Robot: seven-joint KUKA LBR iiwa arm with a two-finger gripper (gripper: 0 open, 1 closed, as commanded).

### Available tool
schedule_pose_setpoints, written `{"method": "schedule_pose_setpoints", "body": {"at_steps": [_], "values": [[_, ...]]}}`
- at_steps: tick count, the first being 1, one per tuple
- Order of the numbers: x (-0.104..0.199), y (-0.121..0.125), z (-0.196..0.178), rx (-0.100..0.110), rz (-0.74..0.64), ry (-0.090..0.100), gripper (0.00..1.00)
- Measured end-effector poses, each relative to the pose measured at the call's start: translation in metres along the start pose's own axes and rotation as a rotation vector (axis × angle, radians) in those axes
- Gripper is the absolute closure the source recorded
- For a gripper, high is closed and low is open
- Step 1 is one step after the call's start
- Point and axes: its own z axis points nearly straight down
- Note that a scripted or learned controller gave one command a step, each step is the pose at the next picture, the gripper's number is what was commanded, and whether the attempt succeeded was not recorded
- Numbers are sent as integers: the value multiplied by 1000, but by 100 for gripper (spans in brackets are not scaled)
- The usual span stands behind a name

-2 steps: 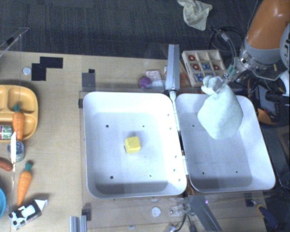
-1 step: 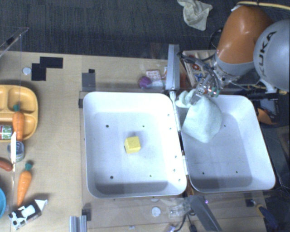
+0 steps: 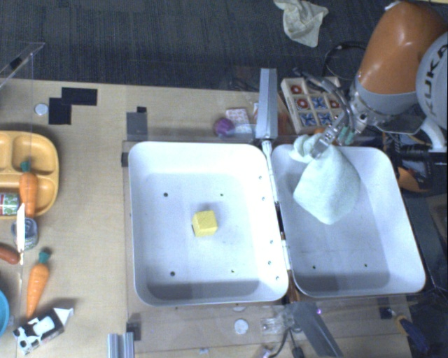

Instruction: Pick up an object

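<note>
Far left of the table (image 3: 91, 210): a yellow divided tray (image 3: 43, 157) holds a toy carrot (image 3: 27, 194); a small can (image 3: 8, 203) sits at its lower edge, label print too small to read. Below it lie a second toy carrot (image 3: 37, 277) and a black-and-white cow-patterned carton (image 3: 42, 326), with no legible text. Black block shapes (image 3: 70, 101) lie on the table near its upper left.

Left bin (image 3: 150, 280): one yellow cube (image 3: 205, 223) rests on the floor just left of centre, clear of all walls.

Beyond the bins' upper edge: a purple object (image 3: 223, 126) lies beside a small pinkish card (image 3: 238, 116), print not readable. To the right is a board of patterned tiles (image 3: 310, 103) in red and blue; no wording can be made out.

Right bin (image 3: 399, 273): a pale white cloth (image 3: 328, 186) hangs in the upper left part of the bin, gathered to a point at the top and spreading downward. Whether its lower edge touches the bin floor cannot be determined.

Tool (image 3: 323, 144): positioned over the bin's upper left corner, closed on the gathered top of the white cloth, which is seen pinched between its fingers. The arm (image 3: 399, 52) enters from the upper right, its orange band prominent. Lettering "KUK" is readable on the grey casing (image 3: 434, 70) at the right edge.

A crumpled rag (image 3: 301, 19) lies on the dark floor at top centre.
</note>
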Motion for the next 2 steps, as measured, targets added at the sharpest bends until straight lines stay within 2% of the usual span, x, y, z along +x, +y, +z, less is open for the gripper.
{"method": "schedule_pose_setpoints", "body": {"at_steps": [1,2], "values": [[60,63,58,3,211,5,100],[-8,18,-59,-3,90,-4,100]]}}
